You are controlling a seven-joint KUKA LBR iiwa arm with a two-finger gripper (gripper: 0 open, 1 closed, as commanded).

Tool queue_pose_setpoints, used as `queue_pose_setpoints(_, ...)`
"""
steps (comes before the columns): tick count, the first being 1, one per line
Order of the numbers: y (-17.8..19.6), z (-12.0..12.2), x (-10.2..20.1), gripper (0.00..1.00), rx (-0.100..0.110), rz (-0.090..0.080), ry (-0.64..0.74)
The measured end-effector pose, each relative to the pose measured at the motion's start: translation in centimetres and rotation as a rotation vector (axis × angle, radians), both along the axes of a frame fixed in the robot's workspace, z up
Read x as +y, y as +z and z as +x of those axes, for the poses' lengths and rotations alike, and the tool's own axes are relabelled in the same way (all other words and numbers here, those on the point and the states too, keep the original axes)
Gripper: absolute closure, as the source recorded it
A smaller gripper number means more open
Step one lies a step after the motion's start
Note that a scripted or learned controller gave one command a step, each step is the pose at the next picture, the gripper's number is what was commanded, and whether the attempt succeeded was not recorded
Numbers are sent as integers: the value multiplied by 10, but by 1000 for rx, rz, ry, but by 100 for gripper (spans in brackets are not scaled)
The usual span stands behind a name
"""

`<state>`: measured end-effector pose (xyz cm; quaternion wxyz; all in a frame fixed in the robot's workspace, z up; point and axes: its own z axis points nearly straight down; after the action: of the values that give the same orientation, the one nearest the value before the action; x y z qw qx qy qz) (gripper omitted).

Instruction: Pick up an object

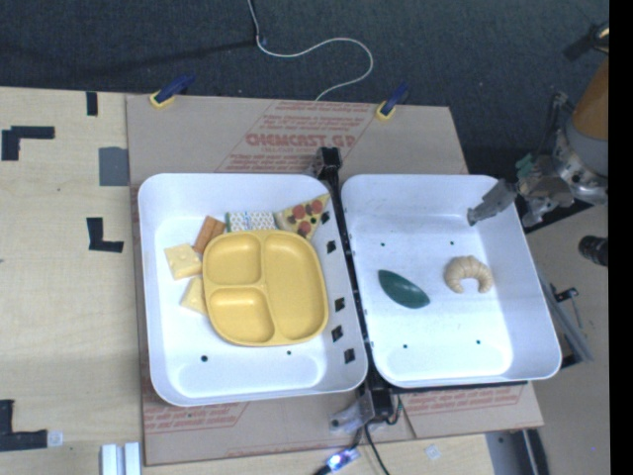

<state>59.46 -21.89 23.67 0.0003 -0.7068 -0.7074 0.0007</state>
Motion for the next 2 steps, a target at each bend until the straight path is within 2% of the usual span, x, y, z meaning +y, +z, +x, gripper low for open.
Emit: queue_pose_setpoints(2, -127, 0, 7, 0, 4, 0, 2)
